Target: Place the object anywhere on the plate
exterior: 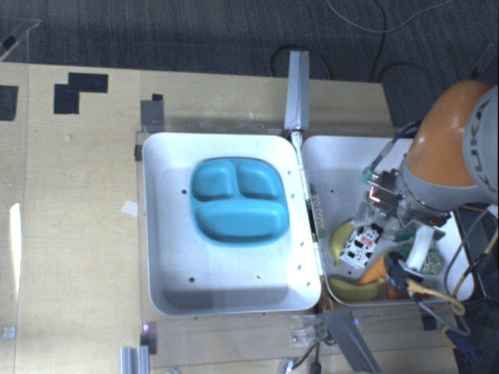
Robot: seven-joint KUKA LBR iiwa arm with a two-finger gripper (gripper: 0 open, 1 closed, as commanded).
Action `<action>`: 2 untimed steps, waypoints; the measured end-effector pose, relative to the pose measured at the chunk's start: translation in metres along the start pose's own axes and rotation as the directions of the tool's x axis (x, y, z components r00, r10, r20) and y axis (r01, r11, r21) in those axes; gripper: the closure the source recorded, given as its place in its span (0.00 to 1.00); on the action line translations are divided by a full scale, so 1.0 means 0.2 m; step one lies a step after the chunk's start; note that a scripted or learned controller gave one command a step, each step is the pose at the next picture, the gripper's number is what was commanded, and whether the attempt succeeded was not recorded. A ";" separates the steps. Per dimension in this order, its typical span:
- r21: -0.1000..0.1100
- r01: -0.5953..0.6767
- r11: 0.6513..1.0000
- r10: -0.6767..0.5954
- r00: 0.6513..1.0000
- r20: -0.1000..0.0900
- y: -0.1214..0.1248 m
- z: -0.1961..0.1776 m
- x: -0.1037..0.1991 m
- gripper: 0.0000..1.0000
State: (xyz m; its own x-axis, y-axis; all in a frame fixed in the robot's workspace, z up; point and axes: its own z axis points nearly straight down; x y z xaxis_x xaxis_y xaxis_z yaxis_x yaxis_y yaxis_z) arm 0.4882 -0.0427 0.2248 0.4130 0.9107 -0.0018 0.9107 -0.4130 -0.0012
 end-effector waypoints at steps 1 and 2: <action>0.001 -0.097 0.995 0.097 0.995 0.000 0.43 0.21 0.39 1.00; -0.018 0.150 0.989 -0.150 0.989 0.014 0.48 0.18 0.58 1.00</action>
State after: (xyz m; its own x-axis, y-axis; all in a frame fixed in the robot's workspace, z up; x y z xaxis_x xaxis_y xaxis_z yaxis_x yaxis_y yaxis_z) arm 0.6231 0.0234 0.1879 0.2719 0.9622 -0.0159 0.9623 -0.2717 0.0164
